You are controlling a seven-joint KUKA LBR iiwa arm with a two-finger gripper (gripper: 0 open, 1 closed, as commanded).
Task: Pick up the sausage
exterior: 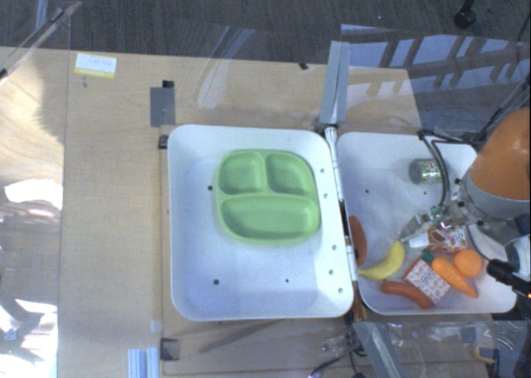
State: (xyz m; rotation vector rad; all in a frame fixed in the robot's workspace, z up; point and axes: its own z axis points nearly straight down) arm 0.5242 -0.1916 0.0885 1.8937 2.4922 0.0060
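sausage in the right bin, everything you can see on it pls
The sausage is a slim reddish-brown link, smooth, slightly glossy, like toy plastic. It lies flat against the left wall of the right bin, running lengthwise along it. Its lower end meets or nearly meets the banana. A second, similar link lies near the front wall. The pincer is off to its right, not touching.

Nothing is really reading out clearly here. A yellow sticker (95,65) is sitting on the bench (108,219) near the far left corner, and there's some dark print on it, but it's coming through way too small to make out. In the right bin (377,161) a red and white packet (428,279) is showing some printing too, but it's just blurring into blotches. No numbers or brands are showing up anywhere legibly.
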